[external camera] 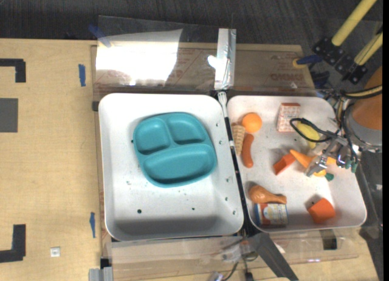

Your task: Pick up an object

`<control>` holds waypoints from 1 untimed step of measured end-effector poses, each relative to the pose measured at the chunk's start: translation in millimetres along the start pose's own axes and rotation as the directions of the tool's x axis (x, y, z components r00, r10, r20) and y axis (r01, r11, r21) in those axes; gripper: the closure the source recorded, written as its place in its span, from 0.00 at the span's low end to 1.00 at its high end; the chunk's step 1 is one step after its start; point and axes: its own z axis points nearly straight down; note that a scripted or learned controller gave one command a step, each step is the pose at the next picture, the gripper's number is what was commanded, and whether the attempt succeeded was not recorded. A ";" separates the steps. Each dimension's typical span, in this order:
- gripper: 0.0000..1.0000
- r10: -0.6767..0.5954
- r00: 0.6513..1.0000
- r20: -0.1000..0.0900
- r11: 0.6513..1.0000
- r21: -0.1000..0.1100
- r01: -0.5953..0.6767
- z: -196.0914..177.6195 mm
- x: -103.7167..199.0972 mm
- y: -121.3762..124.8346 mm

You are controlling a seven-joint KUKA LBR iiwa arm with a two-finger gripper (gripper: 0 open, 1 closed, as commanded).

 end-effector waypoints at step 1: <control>0.00 0.000 1.000 -0.001 1.000 0.000 0.000 0.6 0.3 -0.1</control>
